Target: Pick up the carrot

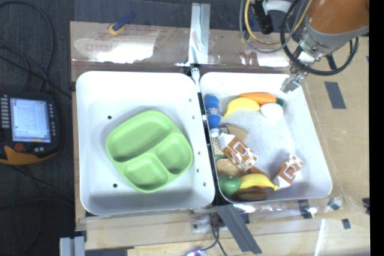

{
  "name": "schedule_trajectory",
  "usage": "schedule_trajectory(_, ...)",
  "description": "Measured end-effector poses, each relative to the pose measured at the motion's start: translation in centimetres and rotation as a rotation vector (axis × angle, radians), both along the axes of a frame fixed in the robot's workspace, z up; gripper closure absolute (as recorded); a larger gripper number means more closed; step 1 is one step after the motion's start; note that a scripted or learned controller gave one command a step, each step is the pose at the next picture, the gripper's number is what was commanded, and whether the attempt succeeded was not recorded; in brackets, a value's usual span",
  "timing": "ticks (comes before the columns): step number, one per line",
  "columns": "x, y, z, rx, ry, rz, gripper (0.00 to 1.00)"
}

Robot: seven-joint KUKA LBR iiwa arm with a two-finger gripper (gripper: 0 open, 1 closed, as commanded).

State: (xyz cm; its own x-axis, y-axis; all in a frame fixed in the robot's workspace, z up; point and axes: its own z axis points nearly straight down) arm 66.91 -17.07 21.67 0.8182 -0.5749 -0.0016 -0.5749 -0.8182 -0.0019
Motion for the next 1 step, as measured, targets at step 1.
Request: schedule_trajectory(1,0.04,-1.81,3.24,0.000,-0.003,0.368,1.00)
